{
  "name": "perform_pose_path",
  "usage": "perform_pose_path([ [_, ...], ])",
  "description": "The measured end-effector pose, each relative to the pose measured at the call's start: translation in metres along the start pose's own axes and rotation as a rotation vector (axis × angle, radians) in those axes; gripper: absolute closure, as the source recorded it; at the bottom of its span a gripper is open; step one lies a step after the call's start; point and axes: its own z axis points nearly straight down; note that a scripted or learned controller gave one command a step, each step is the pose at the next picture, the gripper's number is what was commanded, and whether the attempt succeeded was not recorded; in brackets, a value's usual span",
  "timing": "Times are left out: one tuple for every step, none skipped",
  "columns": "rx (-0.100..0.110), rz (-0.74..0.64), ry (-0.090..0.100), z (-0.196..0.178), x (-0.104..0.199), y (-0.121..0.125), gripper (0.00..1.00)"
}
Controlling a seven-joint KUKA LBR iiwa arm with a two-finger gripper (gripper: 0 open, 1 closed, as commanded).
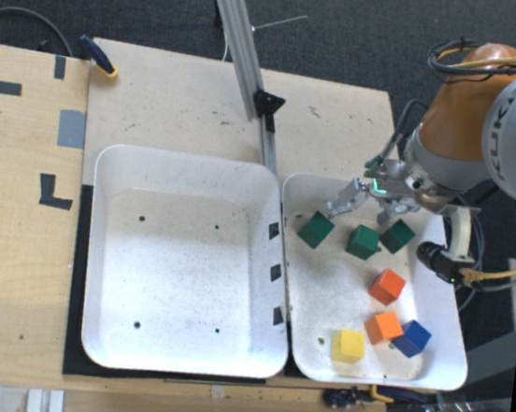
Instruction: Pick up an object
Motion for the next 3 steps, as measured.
perform_pose_path([
  [-0.005, -0.001, -0.001, -0.003, 0.000, 0.001, 0.00],
  [0.000, 0.001, -0.002, 0.061, -0.003, 0.002, 0.00],
  [-0.005, -0.001, -0.002, 0.121, -0.006, 0.008, 0.00],
])
